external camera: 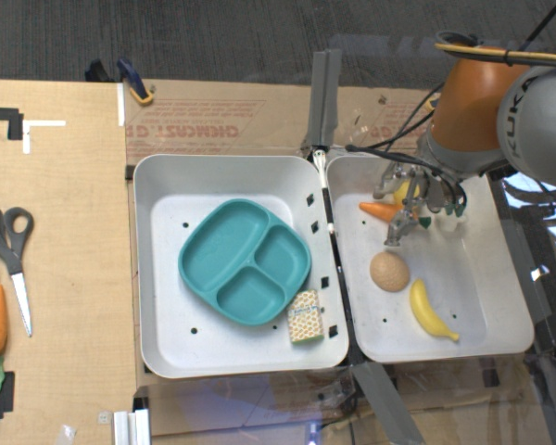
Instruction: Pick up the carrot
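My tool [406,213] hangs over the right bin [500,332], just right of the carrot [381,210]; how far it is parted, I cannot tell. The egg [388,273] lies below the carrot.

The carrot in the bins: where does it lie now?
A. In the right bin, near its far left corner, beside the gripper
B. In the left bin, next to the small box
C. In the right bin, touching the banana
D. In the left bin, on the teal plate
A: the carrot lies in the right bin near its far left corner, beside the gripper, apart from the banana.
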`<act>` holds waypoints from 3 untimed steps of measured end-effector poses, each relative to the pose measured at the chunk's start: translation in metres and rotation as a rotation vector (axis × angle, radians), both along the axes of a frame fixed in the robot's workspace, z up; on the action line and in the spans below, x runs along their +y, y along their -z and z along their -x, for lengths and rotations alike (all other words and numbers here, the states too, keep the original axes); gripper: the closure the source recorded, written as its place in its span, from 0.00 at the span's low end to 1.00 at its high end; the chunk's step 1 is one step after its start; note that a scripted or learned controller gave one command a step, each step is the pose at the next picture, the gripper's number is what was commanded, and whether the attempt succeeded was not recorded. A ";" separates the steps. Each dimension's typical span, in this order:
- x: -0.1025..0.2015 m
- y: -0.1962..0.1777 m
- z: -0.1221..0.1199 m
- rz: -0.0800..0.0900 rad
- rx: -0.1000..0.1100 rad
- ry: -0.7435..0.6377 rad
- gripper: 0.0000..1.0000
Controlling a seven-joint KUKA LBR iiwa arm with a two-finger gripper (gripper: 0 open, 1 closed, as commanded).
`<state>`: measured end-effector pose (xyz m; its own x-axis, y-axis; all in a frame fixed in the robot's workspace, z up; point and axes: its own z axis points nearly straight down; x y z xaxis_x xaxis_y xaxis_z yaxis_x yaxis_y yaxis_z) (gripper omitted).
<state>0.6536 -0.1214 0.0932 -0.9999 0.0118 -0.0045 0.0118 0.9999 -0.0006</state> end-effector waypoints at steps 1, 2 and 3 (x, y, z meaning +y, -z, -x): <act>0.026 0.001 0.012 -0.001 0.002 0.081 0.00; 0.026 -0.009 0.010 0.000 -0.002 0.079 1.00; 0.027 -0.009 0.010 0.000 -0.002 0.079 0.00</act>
